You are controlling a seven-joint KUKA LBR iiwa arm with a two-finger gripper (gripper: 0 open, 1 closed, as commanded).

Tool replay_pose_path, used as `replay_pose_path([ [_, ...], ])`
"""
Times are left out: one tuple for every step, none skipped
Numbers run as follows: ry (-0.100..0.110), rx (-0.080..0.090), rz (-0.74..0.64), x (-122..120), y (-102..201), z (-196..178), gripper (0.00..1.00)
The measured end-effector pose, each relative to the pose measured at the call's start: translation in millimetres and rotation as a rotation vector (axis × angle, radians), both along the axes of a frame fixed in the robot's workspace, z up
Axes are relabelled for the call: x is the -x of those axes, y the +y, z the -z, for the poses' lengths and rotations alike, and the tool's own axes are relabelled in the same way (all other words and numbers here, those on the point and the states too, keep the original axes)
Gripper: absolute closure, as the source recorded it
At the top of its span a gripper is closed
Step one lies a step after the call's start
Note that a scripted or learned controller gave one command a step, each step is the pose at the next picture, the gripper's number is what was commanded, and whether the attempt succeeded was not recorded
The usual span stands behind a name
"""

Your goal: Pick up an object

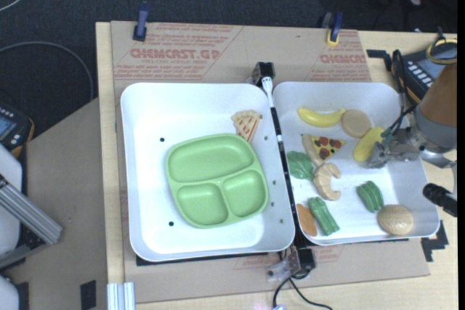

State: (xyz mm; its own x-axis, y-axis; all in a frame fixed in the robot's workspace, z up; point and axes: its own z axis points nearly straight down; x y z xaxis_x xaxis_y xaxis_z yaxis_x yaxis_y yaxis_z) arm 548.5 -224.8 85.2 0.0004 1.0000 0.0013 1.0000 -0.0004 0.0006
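Note:
My gripper [381, 154] hangs low over the right bin [414, 178], near its right side. Its tip is right beside a yellow oblong toy [367, 144], at that toy's lower right end. I cannot make out whether it touches the toy. A banana [320, 115] and a round tan biscuit [355, 123] lie behind it. To its left are a pizza slice [322, 147], a green leaf [299, 165] and a pale croissant [328, 181]. Nearer the front lie a green pepper [370, 195], a tan bun [394, 219], and a carrot [306, 218] next to a green pod [322, 216].
The left bin [145, 178] holds a green divided tray [214, 178] and a sandwich wedge [247, 124] at its back right. A black divider strip [276, 141] runs between the bins. The grey and orange arm [439, 112] crosses the right bin's right rim.

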Motion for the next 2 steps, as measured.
replay_pose_path([
  [-0.003,0.001,-0.008,-39,113,0,1.00],
  [-0.009,-0.002,-0.012,-28,240,-106,1.00],
])
